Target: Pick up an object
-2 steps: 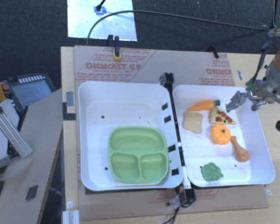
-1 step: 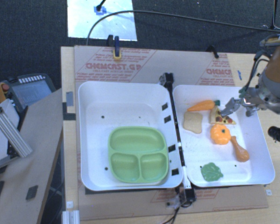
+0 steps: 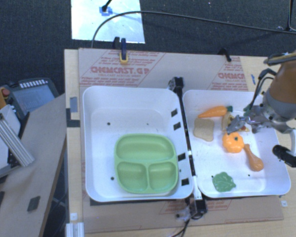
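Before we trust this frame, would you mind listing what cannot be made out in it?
- Gripper, camera view: too small and dark to tell whether it grips anything.
- Yellow object under the gripper: partly covered by it, so its shape is unclear.
- Arm: cut off by the right edge.
- Green lump in the right bin: too small to identify.

Bright even light, soft shadows, slightly blurry

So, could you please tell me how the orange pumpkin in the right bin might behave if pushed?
The pumpkin looks rounded, so it may roll. It seems glossy plastic, probably light and somewhat slippery. Touching the drumstick, it would likely nudge that.
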You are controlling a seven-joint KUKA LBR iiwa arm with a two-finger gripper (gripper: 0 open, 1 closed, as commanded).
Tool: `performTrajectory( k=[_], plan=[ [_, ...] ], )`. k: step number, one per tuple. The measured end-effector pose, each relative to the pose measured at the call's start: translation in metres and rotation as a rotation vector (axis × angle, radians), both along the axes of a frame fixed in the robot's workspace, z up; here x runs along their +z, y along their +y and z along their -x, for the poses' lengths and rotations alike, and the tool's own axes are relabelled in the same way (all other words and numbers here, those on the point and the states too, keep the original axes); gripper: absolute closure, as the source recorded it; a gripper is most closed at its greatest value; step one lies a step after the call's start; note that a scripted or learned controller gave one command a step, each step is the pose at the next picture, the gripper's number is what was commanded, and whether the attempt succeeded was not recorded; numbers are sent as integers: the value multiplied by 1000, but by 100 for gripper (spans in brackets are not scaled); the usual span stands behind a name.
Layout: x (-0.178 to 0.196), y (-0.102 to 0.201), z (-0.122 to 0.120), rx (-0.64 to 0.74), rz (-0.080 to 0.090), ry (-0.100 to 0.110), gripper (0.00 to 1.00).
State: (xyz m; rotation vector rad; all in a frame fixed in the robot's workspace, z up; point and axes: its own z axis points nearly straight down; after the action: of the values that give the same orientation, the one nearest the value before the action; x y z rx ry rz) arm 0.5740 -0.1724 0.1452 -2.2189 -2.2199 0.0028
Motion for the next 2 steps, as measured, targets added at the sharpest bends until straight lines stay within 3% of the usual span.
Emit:
performTrajectory(
  k=[1,2],
  plan=[
    [-62,-3,2,1,0,-1,0],
    [-48,-3,0,1,2,-7,100]
  ],
)
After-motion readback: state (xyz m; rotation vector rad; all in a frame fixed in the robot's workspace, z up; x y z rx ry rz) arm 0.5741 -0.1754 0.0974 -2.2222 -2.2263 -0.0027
